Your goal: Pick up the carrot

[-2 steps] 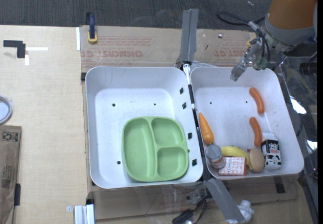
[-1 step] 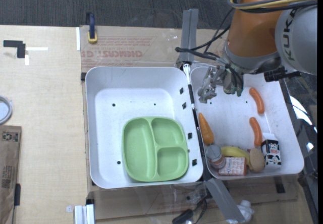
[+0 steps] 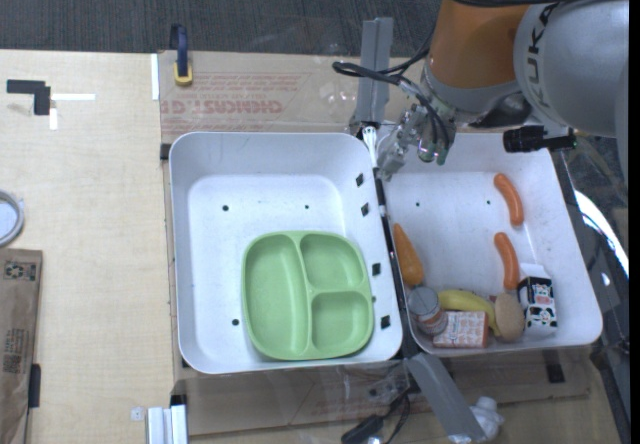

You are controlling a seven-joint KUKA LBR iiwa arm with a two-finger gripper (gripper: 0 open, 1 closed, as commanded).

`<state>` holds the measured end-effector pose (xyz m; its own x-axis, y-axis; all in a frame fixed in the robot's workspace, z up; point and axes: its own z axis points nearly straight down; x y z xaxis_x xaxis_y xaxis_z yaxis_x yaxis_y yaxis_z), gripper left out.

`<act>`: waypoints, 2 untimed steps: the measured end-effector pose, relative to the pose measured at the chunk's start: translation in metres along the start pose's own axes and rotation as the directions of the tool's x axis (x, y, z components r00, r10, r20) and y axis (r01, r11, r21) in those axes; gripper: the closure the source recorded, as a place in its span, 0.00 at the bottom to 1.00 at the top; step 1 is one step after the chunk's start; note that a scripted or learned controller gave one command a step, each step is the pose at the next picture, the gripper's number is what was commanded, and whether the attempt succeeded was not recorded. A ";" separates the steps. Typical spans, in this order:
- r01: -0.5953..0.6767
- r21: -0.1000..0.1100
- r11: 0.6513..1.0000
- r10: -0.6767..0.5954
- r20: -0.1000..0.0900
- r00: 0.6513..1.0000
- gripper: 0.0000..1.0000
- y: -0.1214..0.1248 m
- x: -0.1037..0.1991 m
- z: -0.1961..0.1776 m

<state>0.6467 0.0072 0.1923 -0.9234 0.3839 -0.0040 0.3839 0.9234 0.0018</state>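
The carrot [image 3: 407, 254] is orange and tapered. It lies along the left wall of the right bin [image 3: 575, 232], about halfway down, with its tip pointing toward the back. My gripper [image 3: 412, 152] hangs over the back left corner of that bin, well behind the carrot and apart from it. It is open, with nothing between its fingers. The grey arm with its orange band [image 3: 480, 12] comes in from the upper right.
Two orange sausages [image 3: 509, 198] [image 3: 507, 259] lie on the right side of the right bin. A can [image 3: 424, 304], a banana [image 3: 465, 300], a red box [image 3: 462, 329] and a milk carton [image 3: 540, 302] crowd its front. The left bin [image 3: 200, 192] holds a green divided plate [image 3: 308, 294].
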 end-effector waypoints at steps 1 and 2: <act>0.251 0.000 0.968 -0.251 -0.001 0.968 1.00 0.030 0.015 0.000; 0.470 -0.001 0.883 -0.470 0.002 0.883 1.00 0.033 0.029 -0.099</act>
<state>0.6316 0.0486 0.2911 -0.9955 -0.0951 -0.0059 -0.0951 0.9955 0.0003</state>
